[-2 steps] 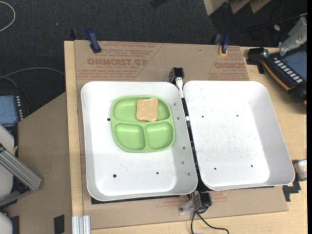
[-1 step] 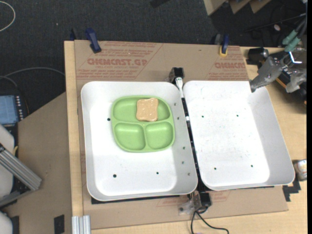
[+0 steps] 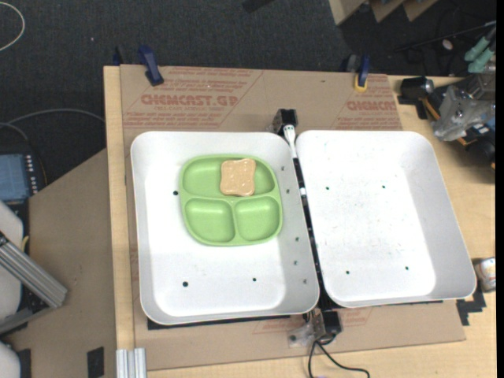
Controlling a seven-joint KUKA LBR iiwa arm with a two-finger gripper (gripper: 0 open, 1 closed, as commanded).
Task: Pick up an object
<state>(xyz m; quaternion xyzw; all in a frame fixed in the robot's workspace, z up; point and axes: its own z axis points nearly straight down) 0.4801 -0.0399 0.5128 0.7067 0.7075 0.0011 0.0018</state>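
Observation:
A green divided plate [image 3: 206, 211] lies in the upper middle of the left white bin [image 3: 157, 274]. It has one wide compartment at the back and two smaller ones at the front. A tan toast-shaped piece [image 3: 237, 177] lies flat in the back compartment, toward its right side. The right white bin [image 3: 378, 219] sits beside it, sharing the middle divide.
Both bins rest on a cardboard sheet [image 3: 189, 93] held by blue clamps [image 3: 150, 64] at the back edge. Grey metal parts and cables [image 3: 465, 109] crowd the bench beyond the right bin's far right corner. A cable [image 3: 331, 353] runs off the front.

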